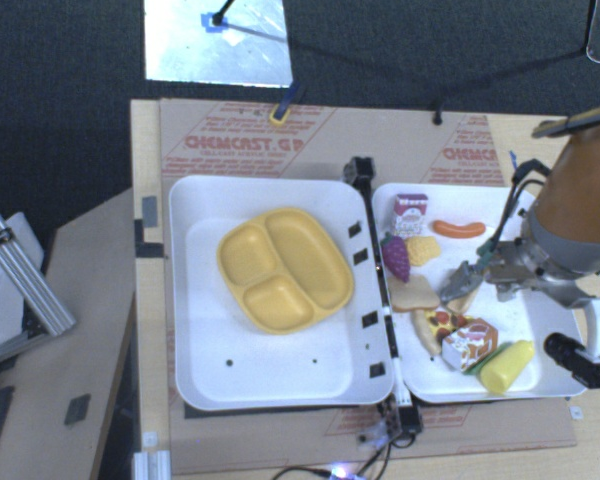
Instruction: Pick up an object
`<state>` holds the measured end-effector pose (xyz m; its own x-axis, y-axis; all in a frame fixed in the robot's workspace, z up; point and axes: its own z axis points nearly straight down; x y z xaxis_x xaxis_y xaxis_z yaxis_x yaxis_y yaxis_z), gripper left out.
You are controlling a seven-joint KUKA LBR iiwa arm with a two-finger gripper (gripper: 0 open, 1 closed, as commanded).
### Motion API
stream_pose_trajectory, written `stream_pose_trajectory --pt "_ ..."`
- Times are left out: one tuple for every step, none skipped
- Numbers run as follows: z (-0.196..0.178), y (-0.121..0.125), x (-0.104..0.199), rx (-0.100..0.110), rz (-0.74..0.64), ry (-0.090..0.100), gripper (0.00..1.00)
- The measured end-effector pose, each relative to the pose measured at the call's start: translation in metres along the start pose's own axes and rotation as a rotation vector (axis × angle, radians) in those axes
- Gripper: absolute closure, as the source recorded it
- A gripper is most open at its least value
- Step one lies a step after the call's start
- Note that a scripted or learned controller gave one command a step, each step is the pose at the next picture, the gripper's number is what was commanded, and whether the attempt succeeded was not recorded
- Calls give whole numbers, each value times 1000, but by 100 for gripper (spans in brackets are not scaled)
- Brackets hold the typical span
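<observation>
- Bench: two white bins (280,393); my gripper (458,286) over right one, finger state unclear.
- Toast (412,293) just left, pizza (438,326) below.
- Risk: crowding, fingers snag neighbours.

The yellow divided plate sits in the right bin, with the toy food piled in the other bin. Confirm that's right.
Not quite. The camera view shows the yellow divided plate in the left bin, not the right one. The toy food, such as the hot dog and purple grapes, is piled in the right bin.
</observation>
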<state>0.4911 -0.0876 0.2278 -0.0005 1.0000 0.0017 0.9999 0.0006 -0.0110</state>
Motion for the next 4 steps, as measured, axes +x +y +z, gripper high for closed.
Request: stream_pose_trajectory --pt "-6 2 0 -12 -2 -1 0" --pt "56 -1 -3 -6 0 -1 0" --pt "119 1 -6 -6 -1 0 0" --pt "140 3 -8 -15 2 -4 0"
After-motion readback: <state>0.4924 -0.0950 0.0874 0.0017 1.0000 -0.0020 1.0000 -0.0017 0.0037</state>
